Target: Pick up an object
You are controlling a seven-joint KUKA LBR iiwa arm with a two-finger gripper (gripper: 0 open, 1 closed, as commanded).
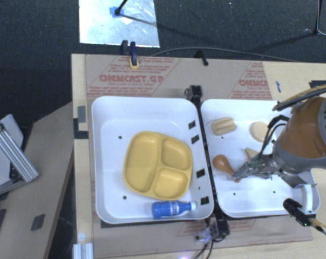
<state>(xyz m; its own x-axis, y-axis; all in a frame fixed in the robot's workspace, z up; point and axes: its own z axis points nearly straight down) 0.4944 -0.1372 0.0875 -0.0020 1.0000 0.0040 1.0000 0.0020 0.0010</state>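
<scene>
While gripper (240, 172) hangs low over right bin (260, 206) | step: closing on brown pear (222, 163) | fingers: cannot tell | next: clamp, lift.

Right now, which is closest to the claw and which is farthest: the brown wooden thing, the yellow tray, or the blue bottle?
From the claw, in the camera view:
1. The brown wooden thing, right beside the claw in the right bin.
2. The yellow tray, over in the middle of the left bin.
3. The blue bottle, at the front edge of the left bin, a little farther than the tray's near rim.
</scene>
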